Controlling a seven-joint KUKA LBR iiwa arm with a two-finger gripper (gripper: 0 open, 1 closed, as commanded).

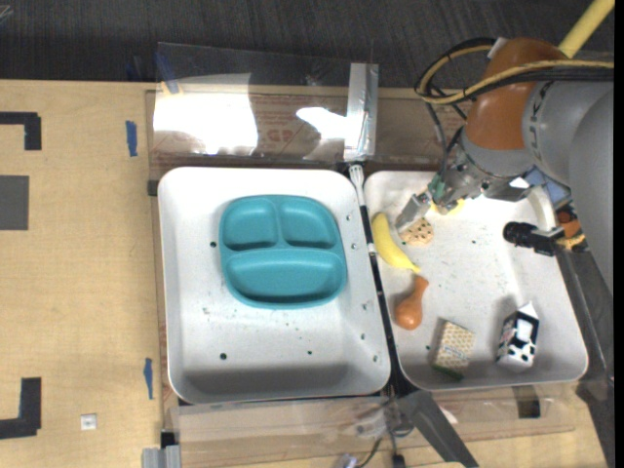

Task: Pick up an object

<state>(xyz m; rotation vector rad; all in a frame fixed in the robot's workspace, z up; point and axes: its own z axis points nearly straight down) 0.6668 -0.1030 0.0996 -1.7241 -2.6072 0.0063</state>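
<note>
My gripper (432,206) hangs over the back left part of the right bin (546,300), open, with nothing between its fingers. Just below it lies a speckled tan cookie (420,231). A yellow banana (389,243) rests along the bin's left wall, with an orange pear-shaped toy (411,303) in front of it. Near the front sit a patterned tan block (453,345) and a black-and-white cow-print carton (520,338). A black marker-like piece with an orange end (539,235) lies by the right wall.
The left bin (185,291) holds a teal divided plate (283,250). A clear plastic sheet (253,115) stands behind the bins. The grey arm with its orange band (507,105) comes in from the upper right. Cardboard (68,261) covers the bench to the left.
</note>
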